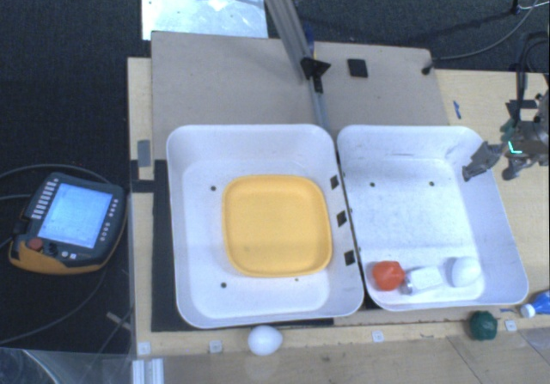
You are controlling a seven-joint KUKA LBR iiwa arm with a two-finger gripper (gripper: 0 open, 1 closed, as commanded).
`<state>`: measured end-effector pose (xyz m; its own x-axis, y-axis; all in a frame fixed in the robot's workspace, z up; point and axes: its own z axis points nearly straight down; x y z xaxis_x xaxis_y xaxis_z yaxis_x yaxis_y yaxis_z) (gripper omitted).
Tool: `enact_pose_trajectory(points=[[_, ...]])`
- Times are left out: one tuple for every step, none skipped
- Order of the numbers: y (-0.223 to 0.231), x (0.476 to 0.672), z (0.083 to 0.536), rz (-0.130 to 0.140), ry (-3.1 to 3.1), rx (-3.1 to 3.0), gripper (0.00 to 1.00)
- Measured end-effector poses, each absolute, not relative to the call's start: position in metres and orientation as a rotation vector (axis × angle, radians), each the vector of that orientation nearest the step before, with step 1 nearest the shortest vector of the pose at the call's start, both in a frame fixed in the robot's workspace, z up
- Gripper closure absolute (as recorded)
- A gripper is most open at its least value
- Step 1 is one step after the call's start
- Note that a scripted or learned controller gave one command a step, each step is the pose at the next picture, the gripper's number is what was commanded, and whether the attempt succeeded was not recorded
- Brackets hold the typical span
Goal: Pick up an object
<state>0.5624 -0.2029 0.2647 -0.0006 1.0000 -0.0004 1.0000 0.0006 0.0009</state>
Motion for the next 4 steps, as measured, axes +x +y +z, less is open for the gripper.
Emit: enact_pose_trajectory(points=[[-0.203,0.562,0.265,0.001,2.221,2.22,0.0],[-0.204,0.563,0.223,-0.002,2.223,2.222,0.0],[-0.205,0.554,0.178,-0.002,2.223,2.223,0.0],[-0.201,0.557,0.117,-0.003,2.224,2.223,0.0]])
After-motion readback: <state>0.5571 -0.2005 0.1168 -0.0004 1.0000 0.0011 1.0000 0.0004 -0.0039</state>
